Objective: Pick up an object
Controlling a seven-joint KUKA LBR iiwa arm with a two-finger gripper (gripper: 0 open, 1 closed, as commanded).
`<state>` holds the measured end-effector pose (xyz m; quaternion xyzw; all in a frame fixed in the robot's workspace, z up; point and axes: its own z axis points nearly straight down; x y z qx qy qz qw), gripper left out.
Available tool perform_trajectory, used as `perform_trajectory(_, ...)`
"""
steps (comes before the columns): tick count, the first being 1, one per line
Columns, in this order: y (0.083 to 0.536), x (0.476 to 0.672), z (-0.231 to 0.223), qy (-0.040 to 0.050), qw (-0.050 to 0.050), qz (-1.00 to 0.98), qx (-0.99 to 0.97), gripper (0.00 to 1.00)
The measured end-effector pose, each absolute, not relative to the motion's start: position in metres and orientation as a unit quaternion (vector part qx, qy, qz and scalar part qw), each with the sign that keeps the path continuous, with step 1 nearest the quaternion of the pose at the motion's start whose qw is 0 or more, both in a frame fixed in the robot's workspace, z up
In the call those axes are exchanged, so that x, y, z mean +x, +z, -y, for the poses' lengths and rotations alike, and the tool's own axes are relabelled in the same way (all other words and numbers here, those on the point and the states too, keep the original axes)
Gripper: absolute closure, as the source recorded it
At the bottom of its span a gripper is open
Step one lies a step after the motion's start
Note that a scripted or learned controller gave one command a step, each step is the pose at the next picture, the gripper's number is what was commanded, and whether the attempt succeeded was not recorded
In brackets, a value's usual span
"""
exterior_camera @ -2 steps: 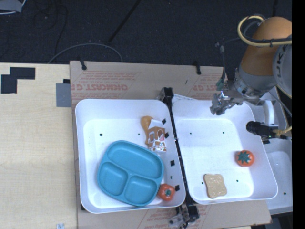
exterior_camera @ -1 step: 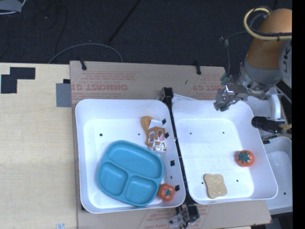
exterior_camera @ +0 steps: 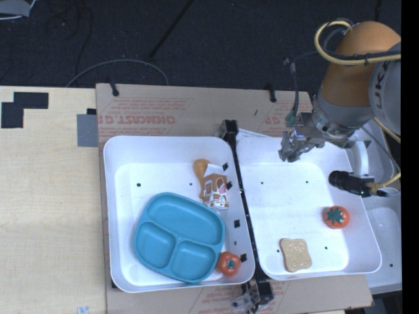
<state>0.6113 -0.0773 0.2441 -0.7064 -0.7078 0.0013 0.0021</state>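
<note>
While nothing sits in the tool yet, I judge the pick as barely begun. Nearest me, in the right bin (exterior_camera: 373,257), the toast (exterior_camera: 296,254) lies flat by the front wall, and the tomato (exterior_camera: 336,217) rests further back near the right wall, both untouched. Across the divider, the left bin (exterior_camera: 118,175) carries the blue tray (exterior_camera: 179,237), a second tomato (exterior_camera: 228,263) touching its front corner, and a small carton (exterior_camera: 215,191) with a brown piece (exterior_camera: 201,169) behind it. Farthest off, the tool (exterior_camera: 292,150) hangs over the right bin's back rim, well apart from every item; I cannot tell how its jaws stand. Choosing a target, descending, closing and lifting all remain.
</note>
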Motion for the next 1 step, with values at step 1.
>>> perform_trajectory(1, 0.2294, 0.5950, 0.0302, 0.0014, 0.003, 0.708, -0.706, 1.00)
